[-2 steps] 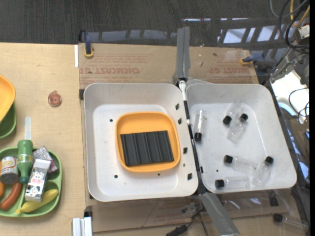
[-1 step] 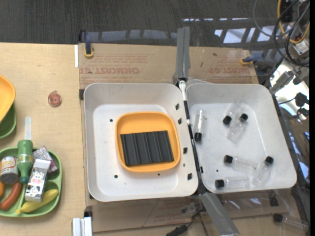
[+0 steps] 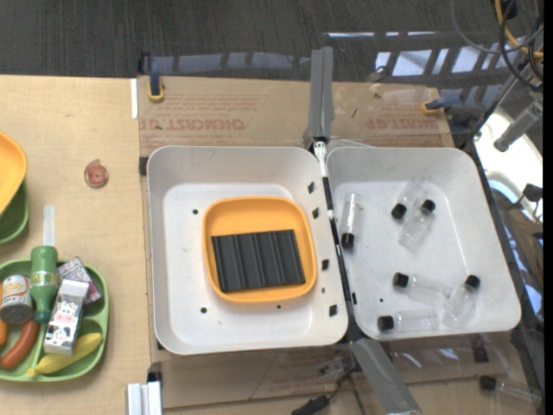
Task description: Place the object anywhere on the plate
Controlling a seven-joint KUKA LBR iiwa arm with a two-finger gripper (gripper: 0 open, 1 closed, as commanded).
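An orange plate (image 3: 259, 211) with rounded corners sits in the middle of the left white bin (image 3: 173, 232). A black ridged rectangular block (image 3: 259, 260) lies flat on the plate, inside its rim. In the right white bin (image 3: 488, 223) lie several clear vials with black caps: one near the divider (image 3: 349, 221), a pair toward the back (image 3: 413, 218), and others along the front (image 3: 415, 322).
On the wooden table to the left stand a green tray of toy food (image 3: 52, 322), a yellow bowl (image 3: 7, 175) and a small pink disc (image 3: 96, 175). Cardboard (image 3: 225, 119) lies under the bins. Cables and a metal frame (image 3: 510, 24) crowd the back right.
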